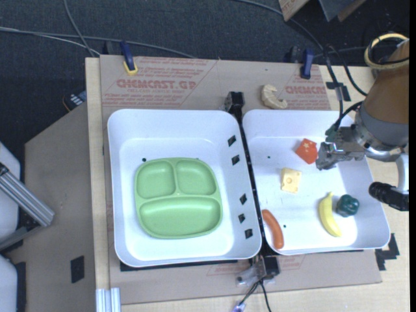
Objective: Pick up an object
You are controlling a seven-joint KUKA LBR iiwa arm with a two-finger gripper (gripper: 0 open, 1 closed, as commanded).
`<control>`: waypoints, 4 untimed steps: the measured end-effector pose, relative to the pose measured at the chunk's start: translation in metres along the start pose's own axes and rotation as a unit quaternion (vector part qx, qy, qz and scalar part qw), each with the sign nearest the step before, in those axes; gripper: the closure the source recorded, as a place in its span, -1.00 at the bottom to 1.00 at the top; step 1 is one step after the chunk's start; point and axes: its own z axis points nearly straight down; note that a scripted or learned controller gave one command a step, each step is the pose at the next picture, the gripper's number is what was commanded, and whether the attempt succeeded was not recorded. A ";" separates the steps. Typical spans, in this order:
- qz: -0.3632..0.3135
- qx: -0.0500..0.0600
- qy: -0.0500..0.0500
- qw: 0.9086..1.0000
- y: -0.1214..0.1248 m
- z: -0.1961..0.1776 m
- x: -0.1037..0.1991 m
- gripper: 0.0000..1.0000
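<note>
In the right bin (pixel 364 239) lie a red block (pixel 307 151), a yellow cheese wedge (pixel 290 180), a banana (pixel 329 216), a dark green round thing (pixel 347 205) and an orange-red sausage (pixel 273 229). My gripper (pixel 329 155) hangs over the right bin's upper right part, just right of the red block. Nothing shows between its fingers. The arm comes in from the right edge.
The left bin (pixel 123 174) holds a green three-compartment tray (pixel 177 196). A beige curved object (pixel 273 97) lies on the bench behind the right bin. Black clips sit along the divider between the bins. Cables run across the floor above.
</note>
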 end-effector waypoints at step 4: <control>-0.002 0.002 0.001 1.000 0.060 -0.051 0.152 1.00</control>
